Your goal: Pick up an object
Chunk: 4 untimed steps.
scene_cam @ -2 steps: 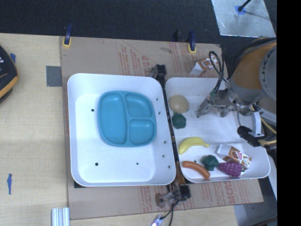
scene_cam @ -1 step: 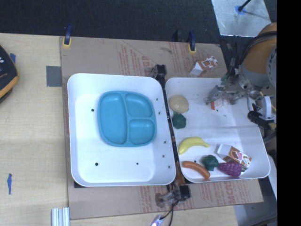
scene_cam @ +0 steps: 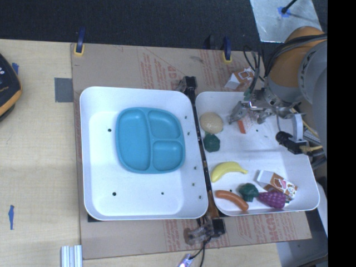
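Note:
My gripper [scene_cam: 246, 118] hangs over the upper part of the right bin [scene_cam: 300, 166], its fingers spread open. A small orange-red piece [scene_cam: 241, 127] lies on the bin floor just below the left fingertip, not gripped. Left of it sit a beige round item [scene_cam: 211, 122] and a dark green item [scene_cam: 211, 143]. Along the bin's front lie a yellow banana [scene_cam: 228, 170], an orange sausage [scene_cam: 231, 200], a green broccoli [scene_cam: 248, 191], purple grapes [scene_cam: 272, 199] and a brown-and-white slice [scene_cam: 275, 181].
The left bin [scene_cam: 100, 166] holds a blue divided plate [scene_cam: 150, 139]. The grey arm with its orange band [scene_cam: 295, 54] reaches in from the right, with black cabling [scene_cam: 292, 142] over the right bin's edge. A small printed card [scene_cam: 240, 79] lies behind the right bin.

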Available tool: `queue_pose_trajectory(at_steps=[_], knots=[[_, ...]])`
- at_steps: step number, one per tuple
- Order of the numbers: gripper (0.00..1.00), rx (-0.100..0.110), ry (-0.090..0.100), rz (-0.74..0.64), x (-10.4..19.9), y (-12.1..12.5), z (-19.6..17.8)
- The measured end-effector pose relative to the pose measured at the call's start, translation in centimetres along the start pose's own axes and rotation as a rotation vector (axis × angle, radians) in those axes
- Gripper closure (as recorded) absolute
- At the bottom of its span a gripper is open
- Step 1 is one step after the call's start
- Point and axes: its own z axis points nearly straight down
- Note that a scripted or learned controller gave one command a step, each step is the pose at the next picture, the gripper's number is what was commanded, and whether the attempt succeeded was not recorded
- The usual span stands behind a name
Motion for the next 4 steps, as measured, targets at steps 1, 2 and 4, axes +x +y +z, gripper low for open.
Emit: queue_pose_trajectory(at_steps=[1,2,4], knots=[[1.00,0.019,0.000,0.001,-0.3,-0.4,-0.9],[1.00,0.026,-0.001,-0.001,-0.5,-0.5,-1.9],[0.00,-0.003,-0.002,0.002,0.1,-8.5,0.0]])
